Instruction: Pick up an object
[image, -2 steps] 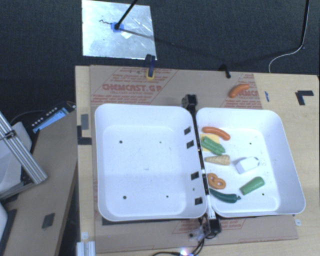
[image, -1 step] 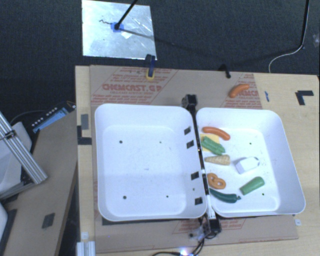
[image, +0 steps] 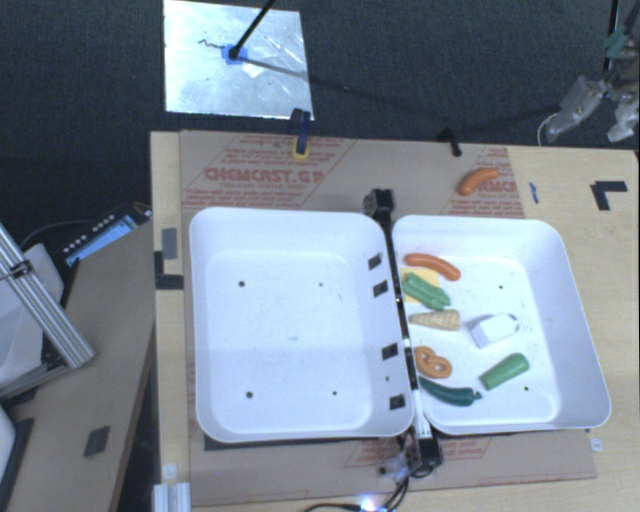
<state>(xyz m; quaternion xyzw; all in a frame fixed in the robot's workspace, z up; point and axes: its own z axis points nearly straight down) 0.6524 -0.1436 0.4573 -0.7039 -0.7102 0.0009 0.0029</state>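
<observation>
Claw (image: 600, 100) at top right, well apart from right bin (image: 575, 290); finger state unclear. Risk: crowded toys near divider, green pepper (image: 424, 291) touching neighbours, grasp may slip.

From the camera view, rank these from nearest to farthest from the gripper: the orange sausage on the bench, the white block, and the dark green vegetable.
The gripper is at the top right, beyond the bins.
1. Orange sausage: on the bench, behind the right bin.
2. White block: middle of the right bin.
3. Dark green vegetable: the right bin's front left corner.
</observation>
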